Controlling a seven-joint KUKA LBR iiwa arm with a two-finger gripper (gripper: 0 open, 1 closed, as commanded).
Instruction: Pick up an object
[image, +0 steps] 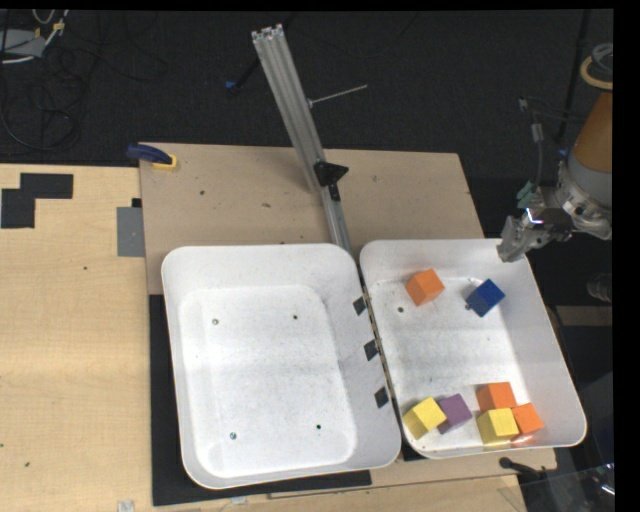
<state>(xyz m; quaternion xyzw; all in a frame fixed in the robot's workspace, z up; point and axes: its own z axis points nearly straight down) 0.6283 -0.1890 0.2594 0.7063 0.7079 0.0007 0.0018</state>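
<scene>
Two bins white: left bin (200, 275), right bin (535, 330). In right bin: orange cube (425, 286), blue cube (485, 297), yellow cube (425, 415), purple cube (455, 410), second yellow cube (497, 426), two more orange cubes (495, 396) (527, 418). Table (240, 195) light tan wood, pale speckled panel at left with black shapes. Arm grey, orange band above wrist; tool (515, 240) grey metal. Clamp (152, 155) blue with yellow tip. Slanted rail (300, 120) silver. Background black.

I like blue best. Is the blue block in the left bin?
No, the blue block sits in the right bin, near the orange block.
</scene>
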